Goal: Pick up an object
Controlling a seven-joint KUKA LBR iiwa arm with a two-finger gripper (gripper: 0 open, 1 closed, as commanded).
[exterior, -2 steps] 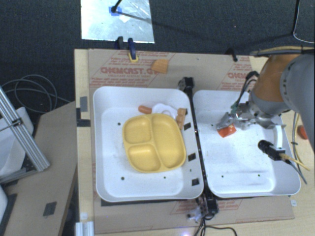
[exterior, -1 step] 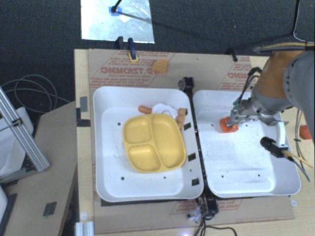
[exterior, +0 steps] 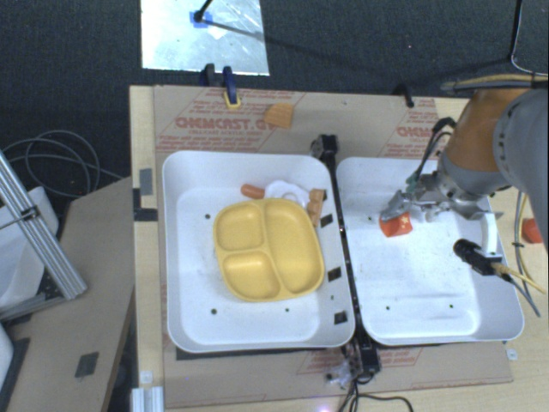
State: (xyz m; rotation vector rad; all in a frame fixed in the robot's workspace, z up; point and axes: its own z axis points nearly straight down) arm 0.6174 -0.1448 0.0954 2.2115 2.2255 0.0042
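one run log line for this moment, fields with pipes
arm: over right bin | hand: at orange object, grasp unconfirmed | left bin: yellow divided plate, small items behind it

2 white bins (exterior: 184,256) are seen, with 1 yellow divided plate (exterior: 266,249), 1 small orange sausage-shaped piece (exterior: 252,191), 1 tan block (exterior: 316,202) and 1 red-orange object (exterior: 396,224).

Arm — bent, pincer (exterior: 400,209) low
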